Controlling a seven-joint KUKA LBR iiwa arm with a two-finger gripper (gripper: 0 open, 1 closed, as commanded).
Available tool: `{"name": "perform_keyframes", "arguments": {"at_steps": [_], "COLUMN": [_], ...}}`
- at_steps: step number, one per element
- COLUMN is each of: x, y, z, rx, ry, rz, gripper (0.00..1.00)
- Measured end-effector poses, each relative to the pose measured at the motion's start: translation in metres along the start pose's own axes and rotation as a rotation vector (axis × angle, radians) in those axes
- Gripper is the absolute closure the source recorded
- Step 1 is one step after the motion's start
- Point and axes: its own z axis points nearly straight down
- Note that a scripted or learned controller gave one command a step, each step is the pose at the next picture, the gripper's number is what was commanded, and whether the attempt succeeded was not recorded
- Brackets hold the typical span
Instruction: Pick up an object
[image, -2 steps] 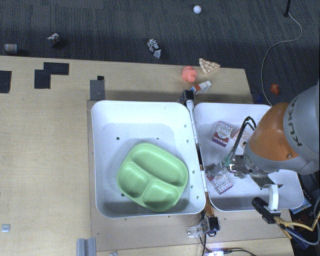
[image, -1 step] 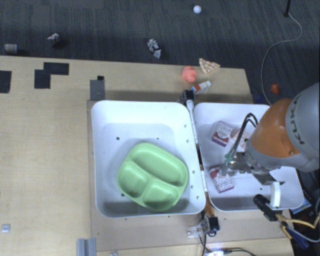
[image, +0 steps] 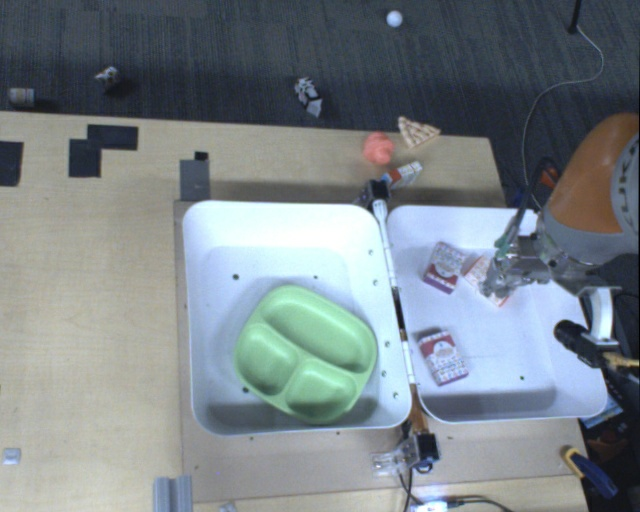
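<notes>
Packets lie in the right-hand white bin (image: 560, 395). One small red-and-white packet (image: 444, 268) sits toward the bin's upper left, tilted. A second small packet (image: 442, 357), red with a pale panel, lies lower down, near the bin's left wall and well apart from the first. A third pale, pinkish item (image: 482, 272) lies just right of the upper packet, partly hidden under the gripper, so what it is cannot be made out.

The gripper (image: 497, 283) hangs low over that third item, close to the bin floor. Its metal fingers point downward, but they blur together against the item beneath them, so it is not possible to tell whether they are spread, pressed together, or pinching anything. Behind the gripper, the grey arm (image: 590, 245) with its orange band (image: 592, 185) reaches in from the right edge of the view.

The left-hand white bin (image: 210, 240) sits side by side with the right one, their inner walls touching. It holds a light green divided tray (image: 305, 350) with three compartments, resting at a tilt toward the bin's lower right.

Both bins stand on a pale wooden table (image: 90, 330). Just beyond the bins' far edge, on the table, lie a small pink ball (image: 378, 148), a triangular tan piece (image: 417, 131) and a small tube-like item (image: 404, 175). Dark square marks (image: 100, 148) show on the table's upper left. Past the table is dark carpeted floor (image: 250, 50) with a few small scattered objects, including a white ball (image: 394, 18).
</notes>
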Motion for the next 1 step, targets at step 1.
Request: {"name": "perform_keyframes", "arguments": {"at_steps": [1], "x": [0.0005], "y": [-0.0005], "z": [0.0007], "rx": [0.002], "ry": [0.001], "rz": [-0.001], "gripper": [0.0]}}
